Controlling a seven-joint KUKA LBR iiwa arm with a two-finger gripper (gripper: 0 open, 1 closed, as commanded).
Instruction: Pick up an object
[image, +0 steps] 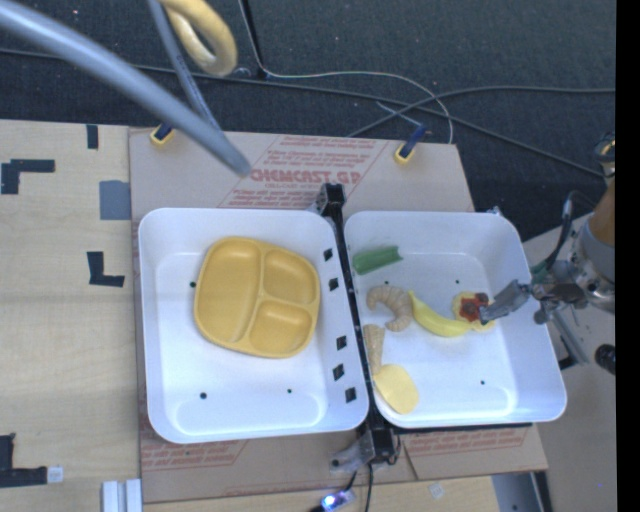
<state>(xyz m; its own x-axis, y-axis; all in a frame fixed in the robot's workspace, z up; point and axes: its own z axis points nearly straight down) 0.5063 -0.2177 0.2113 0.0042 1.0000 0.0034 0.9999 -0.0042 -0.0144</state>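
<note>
Grey pole (120, 75) overhead, two white bins (160, 300) on cardboard, dark carpet, claw (497, 305) state unclear

My 2 white bins (160, 300) look like smooth plastic with a soft sheen, and the yellow divided plate (257, 297) in the left one has a matt plastic finish. The banana (437, 320) and green piece (376, 259) seem glossy moulded plastic. Under them lies flat brown cardboard (300, 165) with red print, on a pale wood-grain bench (60, 300). My gripper (500, 303) looks like dull grey metal.
</note>
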